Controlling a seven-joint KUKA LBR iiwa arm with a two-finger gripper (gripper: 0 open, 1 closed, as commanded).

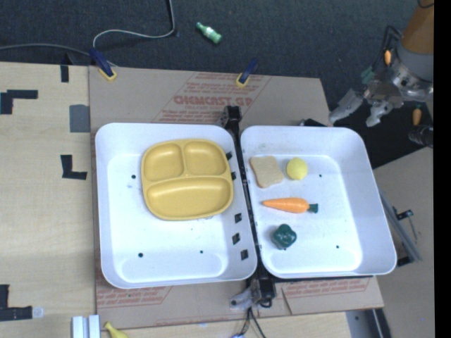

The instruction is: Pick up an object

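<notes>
Since no single target was named, any of four items in the right bin [366, 189] could serve: bread slice [266, 170], yellow lemon-like ball [297, 168], carrot [287, 205], dark green piece [283, 236], maybe broccoli, too small to tell. All lay loose and apart from each other, so each looked easy to approach from above. Gripper [358, 110] hung outside the bin's upper right corner, fingers spread, pinching nothing, probably parked clear before a descent. Left bin [113, 210] carried a yellow divided plate [188, 177], touching nothing else. Both bins sat side by side on a cardboard sheet [204, 97] clipped to the bench. Dark carpet [296, 20] lay behind, with a cable [134, 32] and a small green object [208, 32] on it.
</notes>
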